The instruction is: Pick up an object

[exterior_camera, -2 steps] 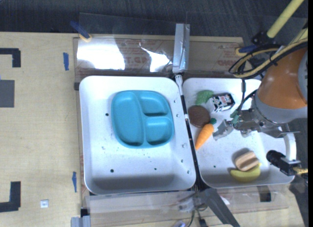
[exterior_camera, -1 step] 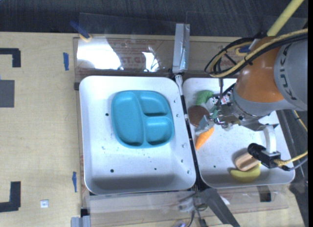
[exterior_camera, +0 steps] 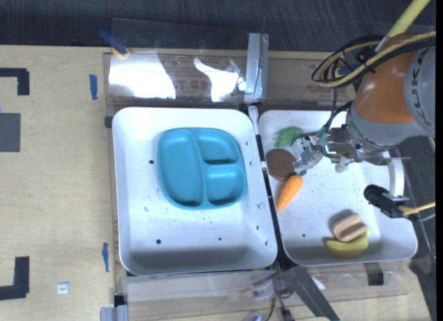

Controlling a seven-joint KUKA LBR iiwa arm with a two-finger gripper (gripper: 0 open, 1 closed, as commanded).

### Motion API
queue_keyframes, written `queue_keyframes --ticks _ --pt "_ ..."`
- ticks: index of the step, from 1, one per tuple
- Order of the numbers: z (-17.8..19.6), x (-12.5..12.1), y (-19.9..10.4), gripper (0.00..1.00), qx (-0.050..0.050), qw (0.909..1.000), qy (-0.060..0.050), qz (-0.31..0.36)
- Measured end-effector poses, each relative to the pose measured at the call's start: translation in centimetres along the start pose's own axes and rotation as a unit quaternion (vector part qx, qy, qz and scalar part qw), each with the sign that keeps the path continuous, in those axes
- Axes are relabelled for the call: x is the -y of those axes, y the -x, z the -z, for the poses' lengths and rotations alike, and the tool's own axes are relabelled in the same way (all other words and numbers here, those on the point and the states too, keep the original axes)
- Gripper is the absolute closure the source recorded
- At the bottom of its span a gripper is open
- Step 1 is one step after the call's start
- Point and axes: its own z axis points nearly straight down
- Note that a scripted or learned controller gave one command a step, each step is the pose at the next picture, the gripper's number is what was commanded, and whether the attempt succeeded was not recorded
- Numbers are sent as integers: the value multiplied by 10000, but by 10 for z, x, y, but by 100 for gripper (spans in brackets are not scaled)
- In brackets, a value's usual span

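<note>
Desk [exterior_camera: 55,174]: a pale wooden top carrying 2 shallow white bins side by side, with black and blue tape marks toward its left edge.
Left bin [exterior_camera: 138,243]: holds 1 blue divided tray [exterior_camera: 201,167], lying flat a little above the bin's middle, with 3 compartments.
Right bin [exterior_camera: 311,230]: holds the loose objects and the arm's working end.
Carrot [exterior_camera: 288,191]: an orange carrot toy near the right bin's left edge, tilted, its thick end toward the upper right and its tip pointing to the lower left.
Brown disc [exterior_camera: 280,163]: a round dark brown piece just above the carrot, close against the bin's left wall.
Green piece [exterior_camera: 288,135]: a leafy green item near the right bin's upper left corner, just above the brown disc.
Hot dog [exterior_camera: 348,227]: a sausage in a bun near the bin's lower edge, toward the right.
Banana [exterior_camera: 346,246]: yellow, lying just below the hot dog and touching it.
End effector [exterior_camera: 304,157]: low over the upper left part of the right bin, just beside the brown disc and the carrot's thick end; whether its fingers are apart or together cannot be told, and no object is seen between them.
Arm [exterior_camera: 391,98]: grey with an orange band, entering from the right with yellow and black cables looping above it.
</note>
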Motion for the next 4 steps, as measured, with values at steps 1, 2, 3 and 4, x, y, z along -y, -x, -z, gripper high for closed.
queue_keyframes --ticks 1,2,3,4 --pt "-97 -58 33 0 20 9995 83 317" --pt "-86 -60 30 100 10 9994 109 331" --pt "-2 -58 17 100 1 9988 34 485" --pt "-13 -45 29 100 -7 9690 -5 2472"
